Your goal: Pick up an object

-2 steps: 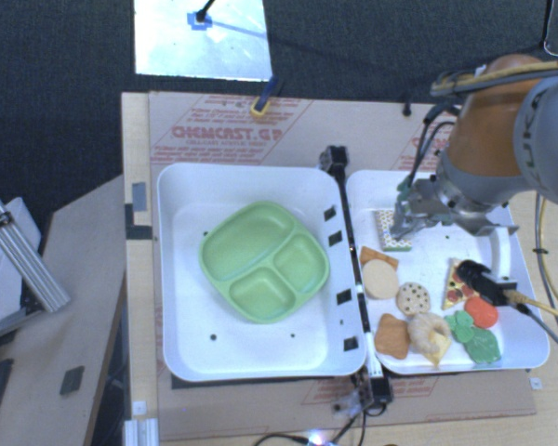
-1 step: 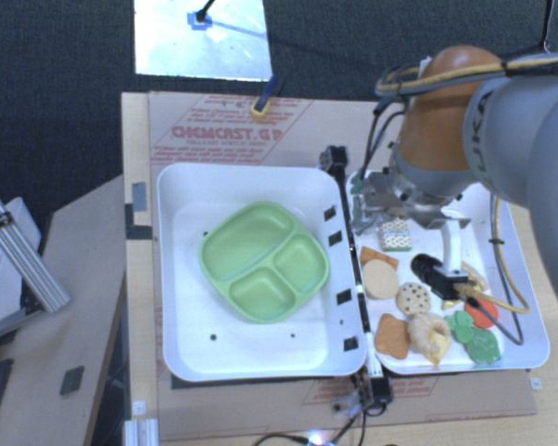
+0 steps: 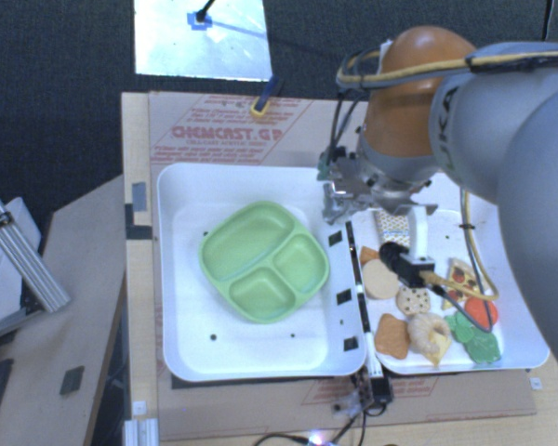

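At far left, the bare tan counter (image 3: 84, 277). Next, the left bin (image 3: 181, 249), white and shallow, carrying one green divided plate (image 3: 265, 263), flat, about in the middle, with three compartments facing up.

Then the gripper (image 3: 337, 210), hanging low over the seam between the two bins, toward the far end, just beside the far right edge of the plate, apparently not touching it. Open or closed: cannot tell from this angle. Nothing seen clamped in it.

To the right, the right bin (image 3: 465, 364), with small things crowded in its near half: a round tan cookie (image 3: 381, 282) close to the seam, a spotted cookie (image 3: 412, 300) just beside it, an orange wedge (image 3: 391, 335) and a pale lumpy piece (image 3: 431, 334) side by side near the front rim, and further right a green piece (image 3: 474, 342) and a red-orange piece (image 3: 482, 312) close together.

Judged as the reaching step, with the pick not yet made. Possible targets: the plate on one side, the cookies on the other; hard to say which. For the next move: settle over one thing only, come straight down clear of the bin walls at the seam, and close on a narrow part. With the plate, take the rim, not the flat body. With the small things, beware of touching neighbours, easily pushed aside.
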Controlling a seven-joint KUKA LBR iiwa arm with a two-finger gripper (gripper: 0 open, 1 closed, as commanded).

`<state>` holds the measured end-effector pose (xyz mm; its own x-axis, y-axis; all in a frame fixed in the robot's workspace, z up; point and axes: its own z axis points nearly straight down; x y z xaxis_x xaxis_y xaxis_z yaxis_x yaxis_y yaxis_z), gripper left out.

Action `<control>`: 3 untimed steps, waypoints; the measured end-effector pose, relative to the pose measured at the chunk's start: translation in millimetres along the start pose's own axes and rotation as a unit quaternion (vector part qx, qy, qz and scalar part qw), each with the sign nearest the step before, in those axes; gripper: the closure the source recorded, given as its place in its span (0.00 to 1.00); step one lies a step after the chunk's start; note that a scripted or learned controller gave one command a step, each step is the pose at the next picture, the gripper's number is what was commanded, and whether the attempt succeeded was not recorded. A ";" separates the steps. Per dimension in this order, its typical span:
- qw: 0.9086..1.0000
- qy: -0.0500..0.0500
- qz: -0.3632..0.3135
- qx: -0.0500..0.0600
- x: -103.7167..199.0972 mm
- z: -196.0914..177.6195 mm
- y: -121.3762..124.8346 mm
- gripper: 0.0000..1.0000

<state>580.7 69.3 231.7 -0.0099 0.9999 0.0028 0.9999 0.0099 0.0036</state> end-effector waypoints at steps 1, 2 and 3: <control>1.000 -0.001 0.001 0.002 20.5 1.7 -5.6 1.00; 1.000 -0.002 0.002 0.002 21.2 16.5 -2.7 1.00; 1.000 -0.002 0.003 0.001 18.5 17.0 4.6 1.00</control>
